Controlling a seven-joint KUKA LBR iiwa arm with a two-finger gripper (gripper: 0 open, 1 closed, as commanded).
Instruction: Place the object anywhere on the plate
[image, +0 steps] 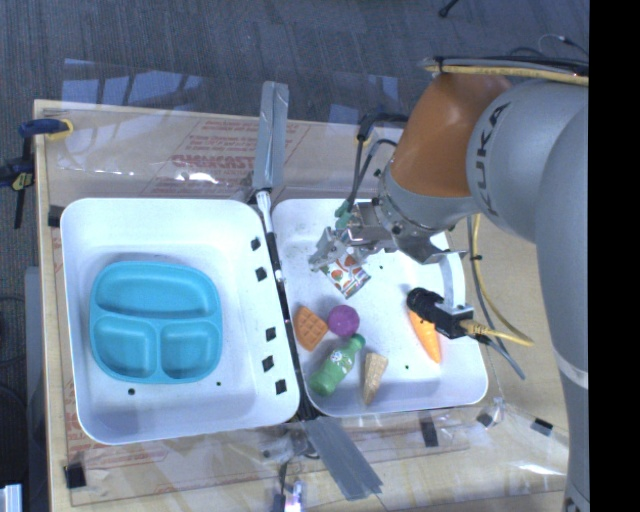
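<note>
The grey arm (520, 170) reaches in from three o'clock over the right bin (455, 385). In the left bin (80, 300) lies the blue plate (155, 320), well apart at about eight o'clock from the claw (345, 245). The claw hangs over the right bin's upper middle, and a small red-and-white packet (347, 275) sits right under its tips, tilted; whether the claw grips it I cannot tell. The move to the plate must cross the divider (275, 310) between the bins. Below lie a green bottle (336, 366), carrot (428, 336), cone (373, 374), waffle (310, 327) and purple ball (344, 320).
</note>
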